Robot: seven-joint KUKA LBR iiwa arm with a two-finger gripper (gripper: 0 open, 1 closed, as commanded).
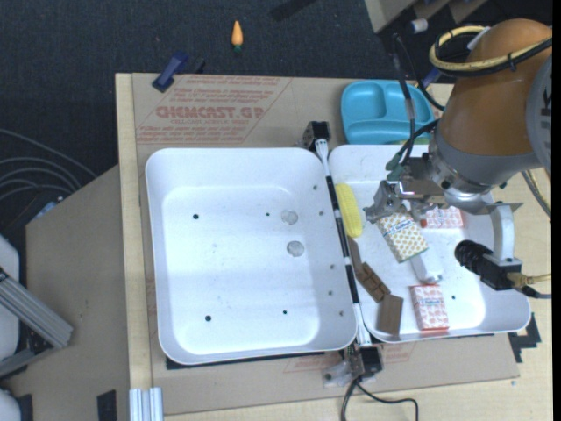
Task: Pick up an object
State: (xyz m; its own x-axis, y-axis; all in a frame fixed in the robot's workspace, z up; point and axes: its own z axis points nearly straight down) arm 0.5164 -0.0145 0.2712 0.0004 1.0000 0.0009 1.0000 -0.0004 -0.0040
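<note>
The gripper (392, 198) hangs over the right bin (491, 318); its grasp state cannot be determined. The patterned packet (403, 237) lies just below it, long axis diagonal.

Two bins (175, 182), perhaps six objects (one yellow (350, 210)).

The arm (495, 95) has a big rounded orange band and under it a grey metal wrist part. A yellow-and-black cable loops over the orange top. The gripper (396, 196) is a small grey metal piece with thin dark wires.
</note>
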